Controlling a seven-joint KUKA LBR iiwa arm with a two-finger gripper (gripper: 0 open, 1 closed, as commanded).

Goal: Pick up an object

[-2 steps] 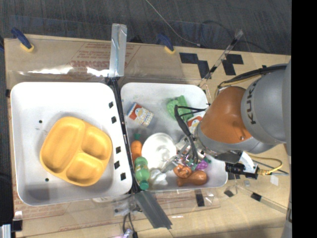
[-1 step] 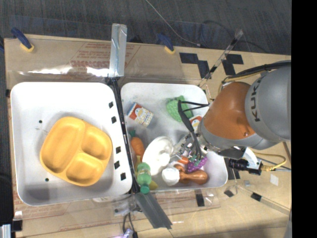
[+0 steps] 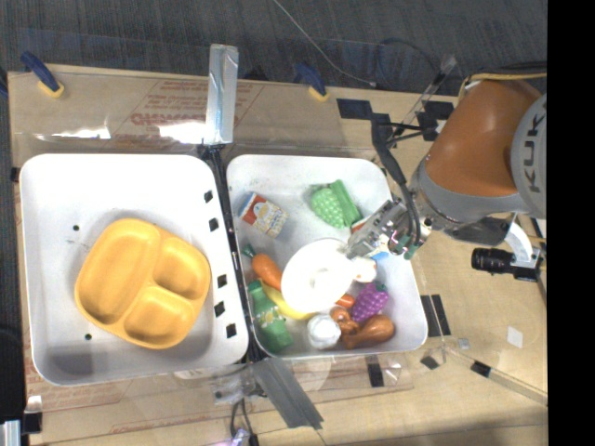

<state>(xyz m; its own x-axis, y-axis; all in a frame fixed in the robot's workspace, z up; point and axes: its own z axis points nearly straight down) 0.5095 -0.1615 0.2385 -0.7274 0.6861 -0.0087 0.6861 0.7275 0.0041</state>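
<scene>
Right bin [image 3: 307, 167]: toys crowd claw [image 3: 372, 238].

Slanted overhead view of both bins [image 3: 37, 277]

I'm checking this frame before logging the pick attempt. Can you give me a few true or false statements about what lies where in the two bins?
1. The yellow divided tray lies in the left bin. True.
2. The white plate lies in the left bin. False: it lies in the right bin, among the toy food.
3. The purple grapes lie near the right bin's lower right corner. True.
4. The green toy sits on the yellow divided tray. False: it is in the right bin's upper part.
5. The gripper hangs over the left bin. False: it is over the right bin, by the white plate's right edge.
</scene>
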